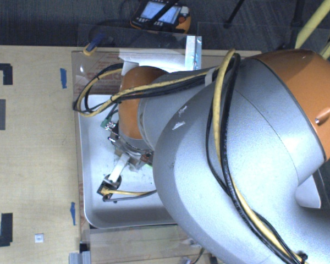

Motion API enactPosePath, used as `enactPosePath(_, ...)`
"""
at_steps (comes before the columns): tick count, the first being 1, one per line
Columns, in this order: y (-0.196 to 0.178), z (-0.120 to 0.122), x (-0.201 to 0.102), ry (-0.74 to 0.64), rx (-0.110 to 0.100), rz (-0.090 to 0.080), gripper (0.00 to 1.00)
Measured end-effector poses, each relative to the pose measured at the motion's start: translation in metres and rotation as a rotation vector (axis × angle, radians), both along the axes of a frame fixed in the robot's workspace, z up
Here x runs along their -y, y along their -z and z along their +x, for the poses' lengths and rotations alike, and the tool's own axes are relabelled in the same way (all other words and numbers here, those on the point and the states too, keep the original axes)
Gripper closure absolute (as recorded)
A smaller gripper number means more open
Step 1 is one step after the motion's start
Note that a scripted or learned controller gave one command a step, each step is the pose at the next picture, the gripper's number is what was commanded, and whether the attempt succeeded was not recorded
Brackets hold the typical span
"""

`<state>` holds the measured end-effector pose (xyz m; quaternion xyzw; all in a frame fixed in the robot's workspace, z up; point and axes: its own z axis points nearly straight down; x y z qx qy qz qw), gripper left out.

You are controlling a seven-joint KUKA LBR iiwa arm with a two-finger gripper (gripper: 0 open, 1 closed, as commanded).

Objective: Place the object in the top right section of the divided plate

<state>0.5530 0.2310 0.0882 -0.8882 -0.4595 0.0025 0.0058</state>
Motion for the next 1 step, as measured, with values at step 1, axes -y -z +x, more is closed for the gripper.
enactPosePath(1,-0.0557,0.0065,0.0061,-0.45,0.012,-0.006,1.0)
